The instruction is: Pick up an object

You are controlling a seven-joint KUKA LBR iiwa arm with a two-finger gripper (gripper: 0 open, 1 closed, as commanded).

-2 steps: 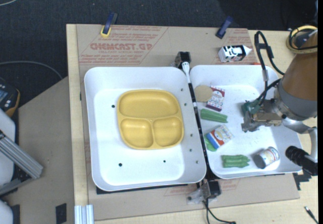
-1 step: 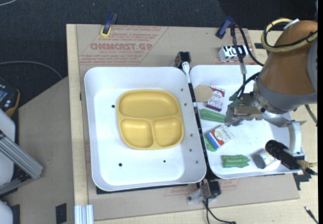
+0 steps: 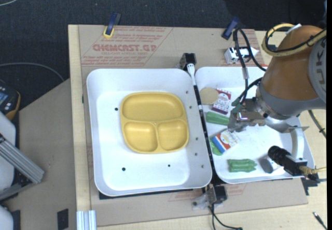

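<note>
The arm reaches in from the frame's right, its gripper point(image 3: 239, 118) low over the right bin point(image 3: 306, 141), just above a small colourful packet point(image 3: 224, 141), probably lining up a grab. I cannot tell its state. A green marker point(image 3: 218, 118), a green block point(image 3: 241, 165) and a red-and-white carton point(image 3: 222, 102) lie nearby (the left bin point(image 3: 101, 120) holds a yellow divided plate point(image 3: 154, 121)).

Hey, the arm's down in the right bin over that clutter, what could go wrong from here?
Two risks, as I judge it. The gripper sits where a green marker-like item, a small red-and-white box and a colourful packet crowd together, so it may nudge or catch the wrong one. These pieces also lie flat on the right bin floor, so the grasp could slip off and come up with nothing.
</note>
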